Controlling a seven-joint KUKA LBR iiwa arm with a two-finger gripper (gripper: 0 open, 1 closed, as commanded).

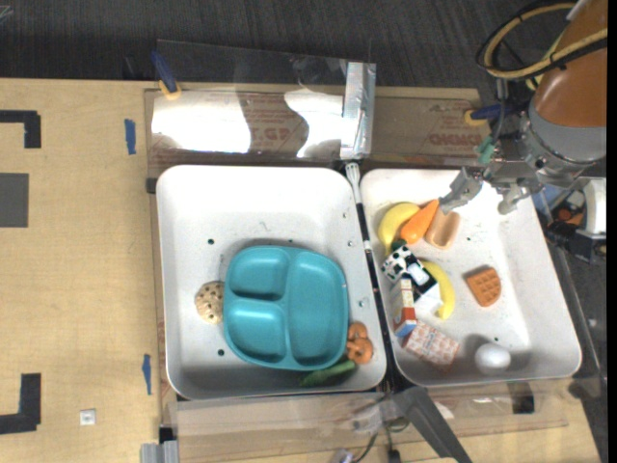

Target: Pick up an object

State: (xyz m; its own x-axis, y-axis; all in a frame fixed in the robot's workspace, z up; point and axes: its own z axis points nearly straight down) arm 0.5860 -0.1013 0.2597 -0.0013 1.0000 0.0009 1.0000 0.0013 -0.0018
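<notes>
From the overhead camera view, the gripper (490, 189) hangs over the back of the right bin (549, 287), its two fingers spread wide and nothing between them: one fingertip (461, 193) points down-left, the other sits off to its right. And here's the relation that matters: the nearest candidates lie just left and slightly toward the front of that left finger. The carrot (418, 222) slants with its long axis running from upper right to lower left, touching the tan cup (442, 230) beside it, with the yellow banana (393, 222) curled just beyond. So the pick, I'd judge, calls for a short shift left and a drop. The orange waffle (483, 285) lies alone nearer the front, well apart from its neighbours, almost straight below the open gripper.
</notes>
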